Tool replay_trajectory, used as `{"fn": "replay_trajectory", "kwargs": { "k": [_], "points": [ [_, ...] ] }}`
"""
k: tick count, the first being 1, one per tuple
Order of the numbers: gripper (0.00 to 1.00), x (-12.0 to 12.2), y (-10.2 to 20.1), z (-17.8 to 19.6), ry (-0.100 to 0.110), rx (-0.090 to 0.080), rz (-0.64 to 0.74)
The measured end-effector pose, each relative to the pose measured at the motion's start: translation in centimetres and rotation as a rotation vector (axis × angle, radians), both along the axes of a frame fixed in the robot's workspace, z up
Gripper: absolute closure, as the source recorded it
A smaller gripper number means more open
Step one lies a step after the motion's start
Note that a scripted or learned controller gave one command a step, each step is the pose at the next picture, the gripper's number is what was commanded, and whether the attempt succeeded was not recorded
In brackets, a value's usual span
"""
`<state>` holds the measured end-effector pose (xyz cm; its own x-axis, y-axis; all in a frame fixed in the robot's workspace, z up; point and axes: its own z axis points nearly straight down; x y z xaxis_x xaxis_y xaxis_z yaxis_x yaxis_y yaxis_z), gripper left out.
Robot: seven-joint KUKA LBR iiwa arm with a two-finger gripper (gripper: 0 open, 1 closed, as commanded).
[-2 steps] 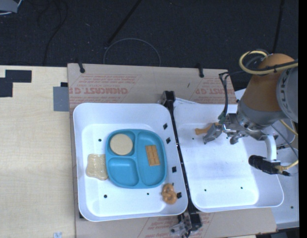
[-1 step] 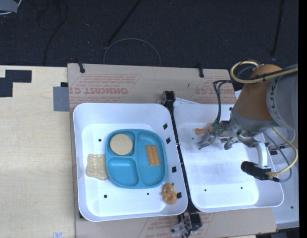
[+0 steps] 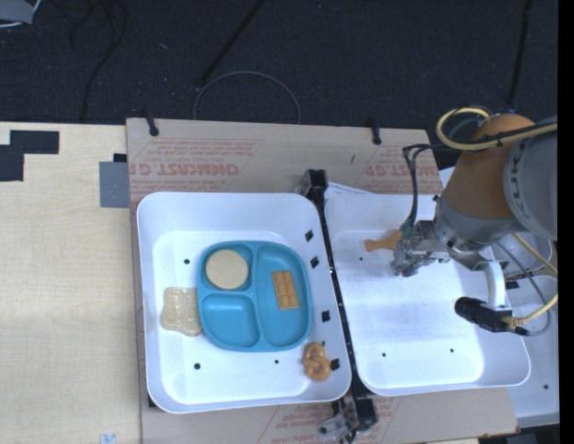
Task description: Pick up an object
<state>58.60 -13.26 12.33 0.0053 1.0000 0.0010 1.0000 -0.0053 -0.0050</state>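
Note:
My gripper (image 3: 409, 257) hangs low over the upper middle of the right bin (image 3: 426, 340), under the arm's orange band (image 3: 481, 178). A small orange-tan piece (image 3: 381, 242) lies right at the gripper's left side, touching or nearly touching it; I cannot tell whether it is held. The left bin (image 3: 167, 229) holds a blue divided tray (image 3: 236, 326) with a round pale biscuit (image 3: 226, 268) and an orange rectangular cracker (image 3: 285, 290) in its upper compartments. A pale, bread-like piece (image 3: 180, 311) lies left of the tray. A brown lump (image 3: 316, 361) sits in that bin's lower right corner.
A black divider (image 3: 329, 276) runs between the two bins. A black fitting with cables (image 3: 486, 314) hangs from the arm over the right bin's right side. Cardboard (image 3: 231, 160) lies under the bins, with wooden bench (image 3: 56, 294) to the left.

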Motion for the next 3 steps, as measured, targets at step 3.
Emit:
{"fn": "replay_trajectory", "kwargs": {
  "k": [3],
  "points": [
    [1.0,1.4,-1.5,15.9,-0.007,-0.002,0.006]
  ]
}}
